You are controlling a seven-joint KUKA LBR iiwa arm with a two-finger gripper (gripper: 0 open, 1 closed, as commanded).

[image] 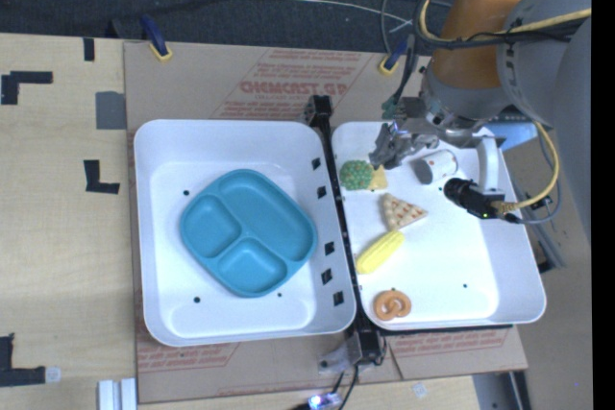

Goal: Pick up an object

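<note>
While the big grey arm with the orange band is reaching in from the right, its dark end effector is hanging low over the top left corner of the right white bin. It is sitting just beside a small bumpy green toy broccoli, which is lying near the bin's left wall. I cannot tell how the end effector is set, and nothing is showing in its grip. A tan toy pizza slice with dots is lying a little below the broccoli. A yellow toy corn cob is lying tilted below that. A small orange toy pretzel is resting near the bottom edge. A blue plastic plate with three parts is sitting in the left white bin. Both bins are resting on the brown worktop.
</note>
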